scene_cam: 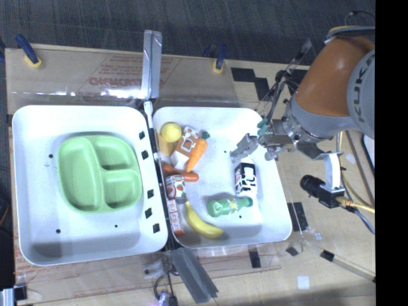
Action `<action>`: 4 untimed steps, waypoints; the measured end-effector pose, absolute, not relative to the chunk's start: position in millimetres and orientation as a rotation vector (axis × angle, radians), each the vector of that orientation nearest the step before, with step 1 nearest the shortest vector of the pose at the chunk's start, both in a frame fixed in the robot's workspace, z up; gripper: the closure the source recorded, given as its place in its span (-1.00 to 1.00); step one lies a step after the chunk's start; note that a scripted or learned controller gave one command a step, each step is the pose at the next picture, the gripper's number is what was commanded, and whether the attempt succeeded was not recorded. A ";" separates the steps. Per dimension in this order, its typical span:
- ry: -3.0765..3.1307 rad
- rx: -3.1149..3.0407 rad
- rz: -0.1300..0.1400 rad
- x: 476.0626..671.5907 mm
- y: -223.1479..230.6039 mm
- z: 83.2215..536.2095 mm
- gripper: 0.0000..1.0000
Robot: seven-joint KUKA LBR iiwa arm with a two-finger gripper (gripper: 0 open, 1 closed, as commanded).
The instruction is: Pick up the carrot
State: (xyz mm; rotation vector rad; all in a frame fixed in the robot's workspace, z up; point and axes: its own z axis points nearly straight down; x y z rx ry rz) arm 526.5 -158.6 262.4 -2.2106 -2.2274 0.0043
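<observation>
Probably light, stiff and smooth, the carrot (196, 154) lies slanted beside a lemon (169, 132) and is best pinched mid-body, while the gripper (247, 144) hovers apart, empty.

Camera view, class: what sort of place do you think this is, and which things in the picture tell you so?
Probably a robotics lab's test bench rather than a kitchen. A grey and orange arm reaches over two white bins fixed to a board with clamps, and the food, such as the carrot and banana, looks like toy pieces.
</observation>
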 end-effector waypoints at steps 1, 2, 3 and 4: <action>-2.128 -2.305 0.006 582.9 -114.2 143.5 -1.00; -2.174 -2.282 -0.019 614.6 -113.2 106.4 -1.00; -2.178 -2.283 -0.025 616.7 -112.3 118.7 1.00; -2.110 -2.324 0.003 595.2 -54.8 191.8 1.00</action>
